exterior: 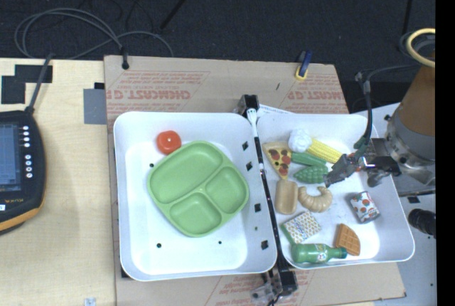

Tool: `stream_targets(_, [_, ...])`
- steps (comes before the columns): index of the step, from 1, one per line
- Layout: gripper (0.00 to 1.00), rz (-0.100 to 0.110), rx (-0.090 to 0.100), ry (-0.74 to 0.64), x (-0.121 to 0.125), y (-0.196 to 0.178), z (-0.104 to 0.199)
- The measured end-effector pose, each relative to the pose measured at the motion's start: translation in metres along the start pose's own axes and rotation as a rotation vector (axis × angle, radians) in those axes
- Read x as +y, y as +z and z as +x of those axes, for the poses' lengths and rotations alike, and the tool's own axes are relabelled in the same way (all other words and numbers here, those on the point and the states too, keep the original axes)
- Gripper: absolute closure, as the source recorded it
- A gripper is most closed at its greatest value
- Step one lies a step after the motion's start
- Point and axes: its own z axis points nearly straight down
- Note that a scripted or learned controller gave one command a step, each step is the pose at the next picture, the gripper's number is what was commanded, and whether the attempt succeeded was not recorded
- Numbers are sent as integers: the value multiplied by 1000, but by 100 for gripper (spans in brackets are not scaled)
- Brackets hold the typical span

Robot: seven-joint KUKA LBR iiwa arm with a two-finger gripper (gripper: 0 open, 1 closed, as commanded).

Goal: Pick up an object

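gripper low in right bin, entering from 3 o'clock, opening cannot tell | likely target green leafy toy touching tip at its 9 o'clock | croissant at 7 | corn at 11 | nothing held yet

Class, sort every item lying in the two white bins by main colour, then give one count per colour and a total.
Green: 4 (divided plate, bottle, two leafy vegetables)
Red or orange: 3 (tomato, can, waffle)
Yellow or tan: 4 (corn, pizza slice, bread, croissant)
White or pale: 2 (white piece, cracker)
Total: 13
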Motion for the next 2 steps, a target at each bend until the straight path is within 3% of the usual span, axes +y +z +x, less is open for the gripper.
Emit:
stream_targets(1, [100, 7, 1, 0, 0, -7, -1])
stream_targets(2, [100, -1, 0, -5, 38, 13, 58])
